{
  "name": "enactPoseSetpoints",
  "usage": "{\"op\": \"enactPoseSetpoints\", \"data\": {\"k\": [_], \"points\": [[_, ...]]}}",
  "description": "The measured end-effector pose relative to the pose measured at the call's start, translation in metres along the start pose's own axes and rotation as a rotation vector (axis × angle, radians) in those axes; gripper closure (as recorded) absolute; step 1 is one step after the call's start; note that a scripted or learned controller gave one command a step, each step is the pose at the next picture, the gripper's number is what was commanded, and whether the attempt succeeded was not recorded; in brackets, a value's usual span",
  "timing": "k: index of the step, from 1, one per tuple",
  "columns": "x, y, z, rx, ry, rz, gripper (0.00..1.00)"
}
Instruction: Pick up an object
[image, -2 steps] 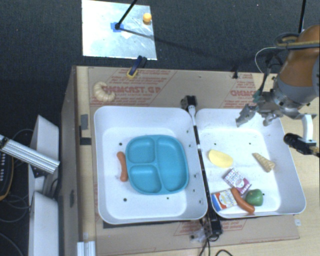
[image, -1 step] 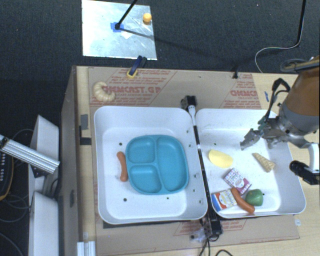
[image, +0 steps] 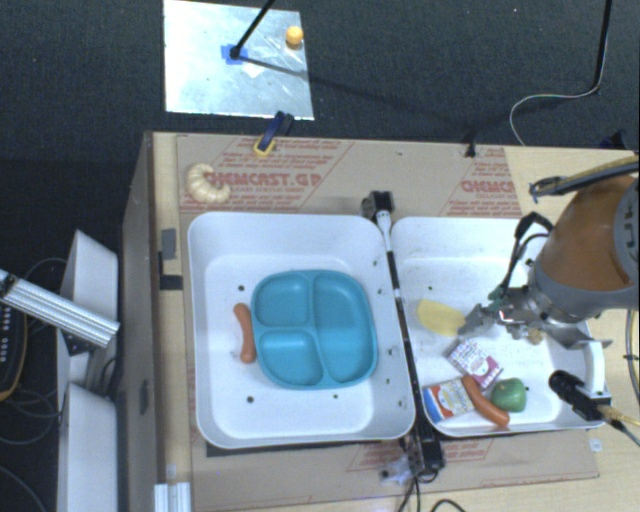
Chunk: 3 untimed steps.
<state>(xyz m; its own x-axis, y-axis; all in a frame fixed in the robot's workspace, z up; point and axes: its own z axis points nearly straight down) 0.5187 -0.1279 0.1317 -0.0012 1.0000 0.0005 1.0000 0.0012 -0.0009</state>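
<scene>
A brown board bench (image: 300, 170) on a dark floor carries two shallow white bins side by side — the left bin (image: 215, 300) and the right bin (image: 440, 240). The pincer (image: 500, 318) hangs low over the right bin, reaching in from the right under the orange-banded wrist; how far its fingers are apart cannot be told, and nothing is seen gripped. Just left of it lies a pale yellow piece (image: 438, 317). Below and slightly left of it sits a small pink-and-white packet (image: 475, 360), then a red sausage (image: 488, 404) across a flat printed packet (image: 448, 400), with a green piece (image: 510, 393) beside them. Well to the pincer's left, in the left bin, a blue divided plate (image: 312, 328) — and an orange sausage (image: 245, 332) at its far edge
</scene>
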Motion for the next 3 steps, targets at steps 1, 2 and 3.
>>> {"op": "enactPoseSetpoints", "data": {"k": [1,2,3], "points": [[0.019,-0.029,0.047,-0.002,0.000,0.000,0.00],[-0.025,0.031,-0.008,-0.005,-0.002,-0.001,0.00],[0.018,-0.014,0.015,-0.001,0.000,-0.001,0.00]]}}
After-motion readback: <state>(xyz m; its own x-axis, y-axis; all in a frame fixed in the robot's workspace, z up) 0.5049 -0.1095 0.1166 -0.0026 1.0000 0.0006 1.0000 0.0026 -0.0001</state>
